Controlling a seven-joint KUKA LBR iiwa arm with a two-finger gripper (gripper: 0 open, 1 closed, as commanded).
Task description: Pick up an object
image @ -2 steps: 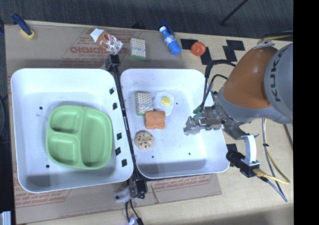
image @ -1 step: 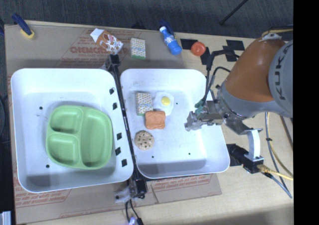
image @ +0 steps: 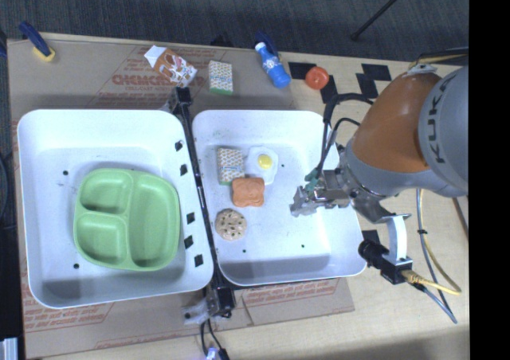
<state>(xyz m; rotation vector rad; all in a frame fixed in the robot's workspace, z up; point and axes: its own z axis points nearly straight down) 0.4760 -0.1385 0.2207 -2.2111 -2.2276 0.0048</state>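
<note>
**Gripper low in the right bin, food items just to its left**

Nearest the camera, the right bin's (image: 271, 269) front wall is bare, and a cookie (image: 231, 225) lies just behind it near the divider. Beside it, the green divided plate (image: 127, 218) sits alone in the left bin (image: 32, 191), likely kept apart as a place to drop things.

Further back, an orange-brown patty (image: 248, 191) rests touching or nearly touching a fried egg (image: 264, 162) and a checked wafer (image: 230, 163); the cluster is tight, so a clean grasp on one may nudge the others. The gripper (image: 305, 201) hangs over bare floor to the right of the patty, near it but apart. Whether it is open or closed I cannot tell, and nothing is seen in it.

Beyond the bins, on the cardboard, lie a snack packet (image: 169, 65), a small box (image: 220, 77), a blue bottle (image: 272, 65) and an orange ball (image: 317, 76).
</note>
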